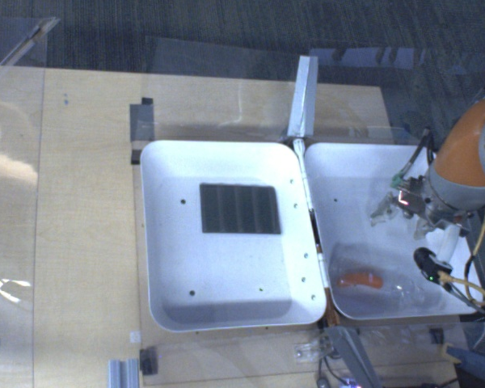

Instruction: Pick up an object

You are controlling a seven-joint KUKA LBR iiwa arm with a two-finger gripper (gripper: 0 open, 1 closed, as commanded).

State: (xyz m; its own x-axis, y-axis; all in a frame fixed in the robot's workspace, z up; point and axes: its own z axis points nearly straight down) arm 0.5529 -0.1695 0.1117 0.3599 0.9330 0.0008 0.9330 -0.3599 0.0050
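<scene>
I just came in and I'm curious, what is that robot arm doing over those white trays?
The robot arm reaches in over the right bin, trying to pick something up. Its gripper hangs above the bin floor. A small orange object lies near the bin's front, apart from the gripper. The left bin has a dark rectangular patch.

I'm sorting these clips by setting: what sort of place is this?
Probably a robotics lab's bin-picking bench: two shallow white bins sit side by side on a wooden bench, and a grey arm with an orange band reaches over the right bin, near an orange object.
</scene>
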